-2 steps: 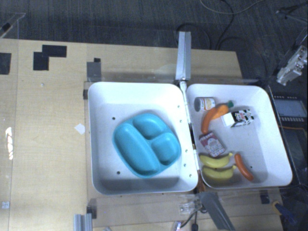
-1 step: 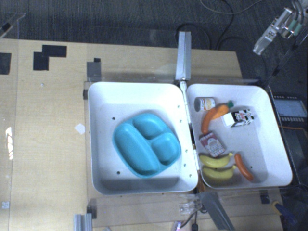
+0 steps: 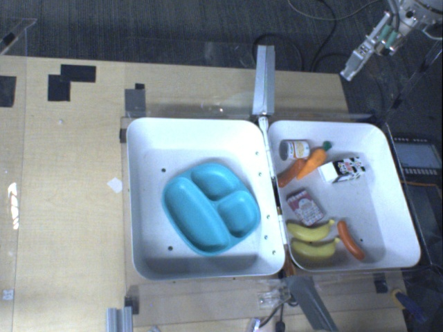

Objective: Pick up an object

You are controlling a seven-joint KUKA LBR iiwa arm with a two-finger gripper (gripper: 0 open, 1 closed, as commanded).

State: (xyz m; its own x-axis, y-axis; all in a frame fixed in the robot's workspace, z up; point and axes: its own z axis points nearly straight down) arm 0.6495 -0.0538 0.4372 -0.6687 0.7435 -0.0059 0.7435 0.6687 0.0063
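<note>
A: Hand (image 3: 370,45) first: where is it?

B: Upper right of the frame, well above the right bin (image 3: 394,185) and off past its far rim. It carries nothing, and its fingers look slightly parted.

A: And the things to pick?

B: All in the right bin, lower and left of the hand. A carrot (image 3: 303,167) lies near the bin's upper left with its long axis slanting from lower left to upper right. A small jar (image 3: 296,149) lies just above it, a white carton (image 3: 342,169) to its right. Two bananas (image 3: 311,239) lie along the near edge beside a sausage (image 3: 350,241), and a packet (image 3: 305,206) is between.

A: Nearest to the hand?

B: The carton, I judge; the reach goes down and left into the bin. The left bin (image 3: 145,185) holds a blue divided plate (image 3: 210,207)
</note>
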